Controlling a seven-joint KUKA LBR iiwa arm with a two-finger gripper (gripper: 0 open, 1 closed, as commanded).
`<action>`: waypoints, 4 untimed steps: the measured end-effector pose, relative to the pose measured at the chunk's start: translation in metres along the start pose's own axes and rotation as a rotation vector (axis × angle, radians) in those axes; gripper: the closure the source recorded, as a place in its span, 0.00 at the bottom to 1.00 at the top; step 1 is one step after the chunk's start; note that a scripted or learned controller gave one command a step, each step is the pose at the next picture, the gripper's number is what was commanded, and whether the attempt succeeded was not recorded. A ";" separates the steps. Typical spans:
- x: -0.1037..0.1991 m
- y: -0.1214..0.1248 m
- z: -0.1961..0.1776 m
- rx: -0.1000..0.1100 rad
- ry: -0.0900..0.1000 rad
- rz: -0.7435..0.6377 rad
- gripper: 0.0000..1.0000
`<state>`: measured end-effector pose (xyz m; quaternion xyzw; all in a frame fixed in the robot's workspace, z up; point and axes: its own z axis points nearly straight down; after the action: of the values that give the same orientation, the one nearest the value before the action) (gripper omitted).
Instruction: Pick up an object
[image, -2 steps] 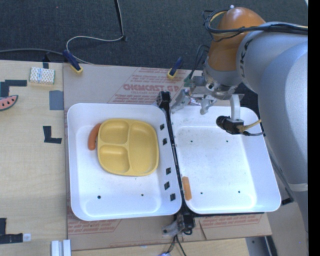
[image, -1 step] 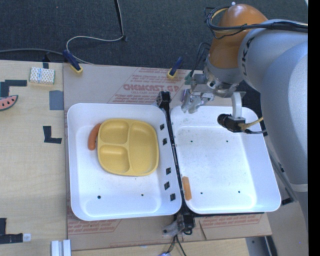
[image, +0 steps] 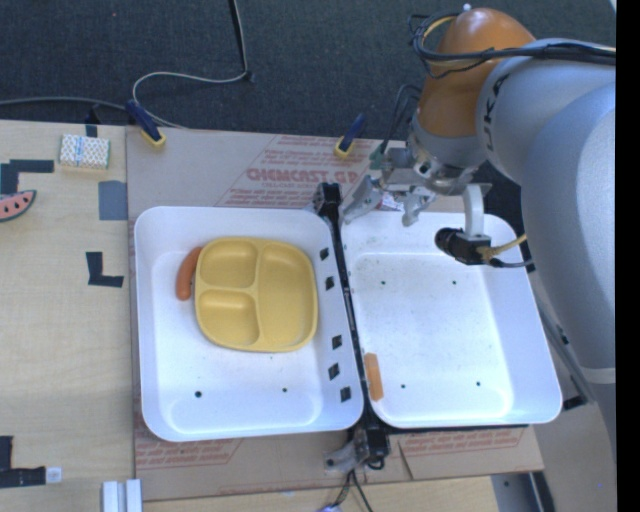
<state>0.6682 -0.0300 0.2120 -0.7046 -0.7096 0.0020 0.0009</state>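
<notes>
Arm: the grey arm with the orange band (image: 470, 45) reaches in from the right and hangs over the far edge of the right bin.
Hand: the two-finger hand (image: 412, 205) sits above the far left corner of the right shallow white plastic bin (image: 520, 330); whether it is open or closed cannot be told, and nothing is seen between its tips.
Task things, left bin: a yellow plastic plate with three compartments (image: 256, 293) lies in the left shallow white plastic bin (image: 170, 400); a small orange sausage-shaped piece (image: 185, 275) lies just beside the plate's left rim, touching or nearly so.
Task things, right bin: a small orange carrot-shaped piece (image: 373, 375) lies by the near left wall of the right bin, well apart from the hand.
In the way: a black clip-studded divider (image: 338, 300) runs between the two bins; a black fitting with a yellow cable (image: 470, 246) hangs over the right bin near the hand.
Around: on the wooden counter (image: 60, 330) lie a small patterned sponge-like block (image: 84, 152), a watermelon-slice toy (image: 14, 205) and black tape pieces (image: 100, 270).
Writing: the brown cardboard sheet (image: 250, 170) under the bins carries red print reading roughly "CHEMCAST".
</notes>
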 end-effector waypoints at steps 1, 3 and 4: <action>0.001 0.000 -0.009 0.001 0.001 -0.002 1.00; 0.001 0.000 -0.019 0.001 0.001 -0.003 1.00; 0.001 0.000 -0.019 0.002 0.001 -0.003 0.00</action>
<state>0.6684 -0.0287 0.2306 -0.7036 -0.7106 0.0023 0.0017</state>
